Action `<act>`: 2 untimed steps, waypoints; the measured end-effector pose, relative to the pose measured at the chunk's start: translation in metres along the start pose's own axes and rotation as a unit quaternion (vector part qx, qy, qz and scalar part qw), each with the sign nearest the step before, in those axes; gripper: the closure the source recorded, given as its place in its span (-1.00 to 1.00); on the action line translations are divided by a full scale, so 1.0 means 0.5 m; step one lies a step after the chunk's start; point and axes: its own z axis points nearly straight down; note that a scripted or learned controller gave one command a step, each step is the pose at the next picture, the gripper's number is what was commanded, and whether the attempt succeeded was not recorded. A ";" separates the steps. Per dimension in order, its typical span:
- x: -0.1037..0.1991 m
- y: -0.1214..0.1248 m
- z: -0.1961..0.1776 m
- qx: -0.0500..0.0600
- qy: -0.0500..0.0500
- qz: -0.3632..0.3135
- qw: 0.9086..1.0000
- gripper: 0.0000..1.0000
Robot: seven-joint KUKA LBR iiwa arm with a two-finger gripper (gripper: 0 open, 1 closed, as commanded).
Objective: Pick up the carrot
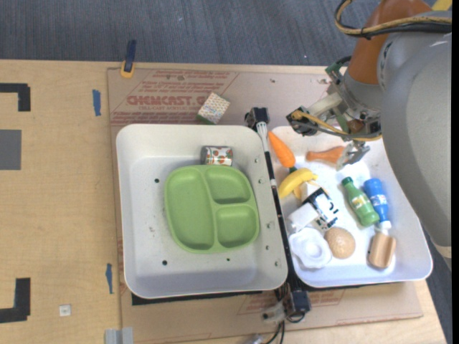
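The carrot (281,150) is a short orange piece lying at a slant against the left wall of the right bin (409,264), near its far end. My gripper (350,147) hangs over the far part of the same bin, to the right of the carrot and apart from it. A second orange item (326,155), paler and tapered, lies just left of the gripper tip; whether it touches the gripper is unclear.
The right bin also holds a banana (295,183), a green bottle (358,201), a blue bottle (377,198), a brown egg (341,243), a tan tube (381,251) and white pieces (312,249). The left bin (136,192) holds a green divided plate (211,208) and a small can (217,155). A patterned cube (214,107) lies behind it.
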 end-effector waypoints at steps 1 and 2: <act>-0.035 -0.133 0.014 0.004 -0.007 -0.017 1.000 -1.00; -0.129 -0.141 0.014 0.003 -0.009 0.015 1.000 -1.00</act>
